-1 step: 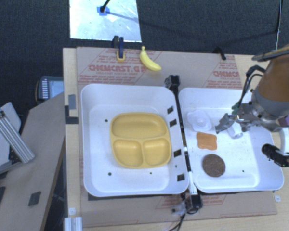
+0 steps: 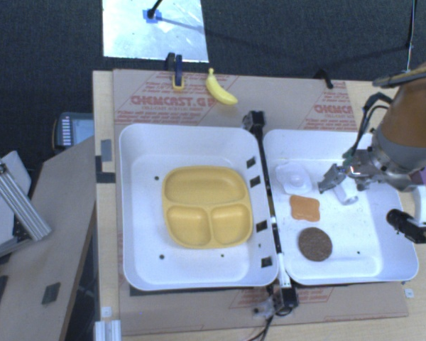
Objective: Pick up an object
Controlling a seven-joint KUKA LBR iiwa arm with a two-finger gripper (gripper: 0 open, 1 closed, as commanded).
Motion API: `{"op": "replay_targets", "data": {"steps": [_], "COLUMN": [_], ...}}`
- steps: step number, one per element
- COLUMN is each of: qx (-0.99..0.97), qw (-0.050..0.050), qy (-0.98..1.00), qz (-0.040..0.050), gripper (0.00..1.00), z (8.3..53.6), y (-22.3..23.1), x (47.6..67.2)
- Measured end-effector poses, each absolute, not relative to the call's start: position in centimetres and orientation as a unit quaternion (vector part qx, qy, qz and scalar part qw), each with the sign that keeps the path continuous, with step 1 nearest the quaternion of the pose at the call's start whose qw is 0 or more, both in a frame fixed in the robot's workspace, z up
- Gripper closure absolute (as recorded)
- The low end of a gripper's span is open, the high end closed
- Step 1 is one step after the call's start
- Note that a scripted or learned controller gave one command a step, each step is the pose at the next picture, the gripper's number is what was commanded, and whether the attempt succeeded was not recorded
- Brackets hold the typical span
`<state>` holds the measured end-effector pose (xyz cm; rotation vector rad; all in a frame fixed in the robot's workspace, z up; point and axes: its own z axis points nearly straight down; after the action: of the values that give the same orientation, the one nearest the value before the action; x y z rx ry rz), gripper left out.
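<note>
You've got two white bins: the left bin (image 2: pixel 138 212) carries a pale yellow divided tray (image 2: pixel 202 206), the right bin (image 2: pixel 383 254) an orange piece (image 2: pixel 304 207) and a speckled brown disc (image 2: pixel 315 244). Far side, a bright yellow banana (image 2: pixel 219 89) lies on tan, red-lettered cardboard (image 2: pixel 284 98).

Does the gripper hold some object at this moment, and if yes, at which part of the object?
It cannot be told. The gripper hangs over the right bin, near a white object, with nothing visible between its fingers.
</note>
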<state>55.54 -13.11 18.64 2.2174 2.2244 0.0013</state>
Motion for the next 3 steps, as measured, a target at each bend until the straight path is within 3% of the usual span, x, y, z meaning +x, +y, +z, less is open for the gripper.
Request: {"op": "replay_targets", "data": {"steps": [2, 3], "qx": [0.707, 0.706], "qw": [-0.001, 0.001], "qy": [0.708, 0.708], "qz": [-0.0007, 0.0006], "gripper": [0.00, 1.00], "z": [8.9, 10.3], "y": [-13.0, -13.0], "x": [56.3, 56.4]}}
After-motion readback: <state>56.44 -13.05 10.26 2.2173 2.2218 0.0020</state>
